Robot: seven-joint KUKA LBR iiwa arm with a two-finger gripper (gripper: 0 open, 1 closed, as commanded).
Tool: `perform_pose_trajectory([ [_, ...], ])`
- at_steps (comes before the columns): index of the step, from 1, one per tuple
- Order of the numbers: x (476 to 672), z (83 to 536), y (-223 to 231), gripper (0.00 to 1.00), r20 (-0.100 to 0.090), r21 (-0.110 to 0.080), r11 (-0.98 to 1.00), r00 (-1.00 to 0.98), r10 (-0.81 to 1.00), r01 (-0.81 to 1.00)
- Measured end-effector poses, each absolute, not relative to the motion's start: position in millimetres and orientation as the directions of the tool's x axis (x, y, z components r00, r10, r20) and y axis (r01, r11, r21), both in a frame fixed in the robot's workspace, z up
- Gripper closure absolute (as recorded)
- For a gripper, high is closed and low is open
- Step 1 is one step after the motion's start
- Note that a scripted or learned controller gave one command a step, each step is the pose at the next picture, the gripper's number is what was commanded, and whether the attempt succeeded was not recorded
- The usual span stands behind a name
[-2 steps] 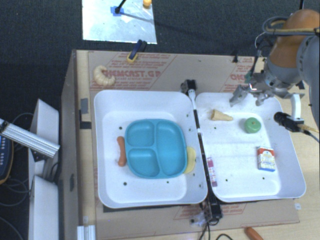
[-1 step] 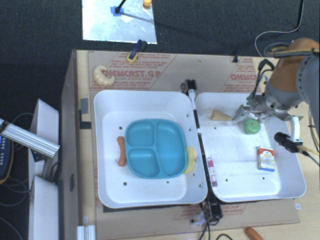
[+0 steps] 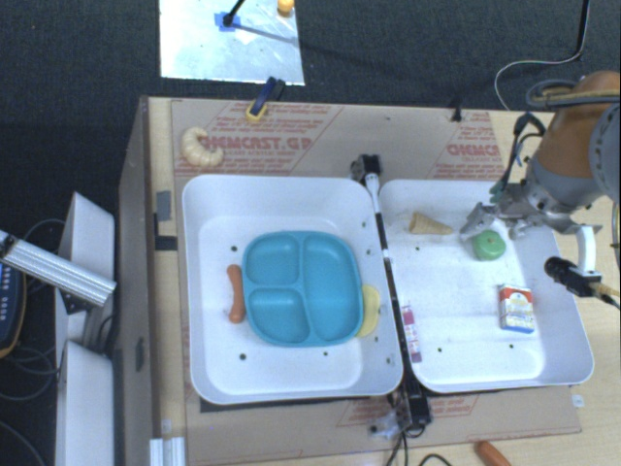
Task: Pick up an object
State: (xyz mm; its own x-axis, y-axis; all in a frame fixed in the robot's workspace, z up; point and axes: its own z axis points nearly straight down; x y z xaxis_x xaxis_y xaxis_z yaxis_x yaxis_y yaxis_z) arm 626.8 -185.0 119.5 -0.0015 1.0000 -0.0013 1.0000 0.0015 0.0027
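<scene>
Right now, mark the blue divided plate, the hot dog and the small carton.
blue divided plate [image 3: 277, 260]: camera view, on its upper-left compartment.
hot dog [image 3: 236, 293]: camera view, on its middle.
small carton [image 3: 516, 310]: camera view, on its printed top face.

Gripper low, arm from right

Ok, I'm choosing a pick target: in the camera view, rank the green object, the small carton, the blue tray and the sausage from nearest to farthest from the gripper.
From the gripper:
1. Green object, right bin, just below it.
2. Small carton, right bin, toward the front.
3. Blue tray, left bin, centre.
4. Sausage, left bin, beyond the tray's left edge.
</scene>
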Motion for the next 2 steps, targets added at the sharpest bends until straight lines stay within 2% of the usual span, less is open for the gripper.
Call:
perform_pose_trajectory([
  [1, 621.1, 84, -206, 0.00, -0.001, 0.001, 0.001, -0.001, 1.000, 1.000],
  [2, 663.7, 183, -206, 0.00, -0.002, 0.007, 0.004, -0.004, 1.000, 1.000],
])
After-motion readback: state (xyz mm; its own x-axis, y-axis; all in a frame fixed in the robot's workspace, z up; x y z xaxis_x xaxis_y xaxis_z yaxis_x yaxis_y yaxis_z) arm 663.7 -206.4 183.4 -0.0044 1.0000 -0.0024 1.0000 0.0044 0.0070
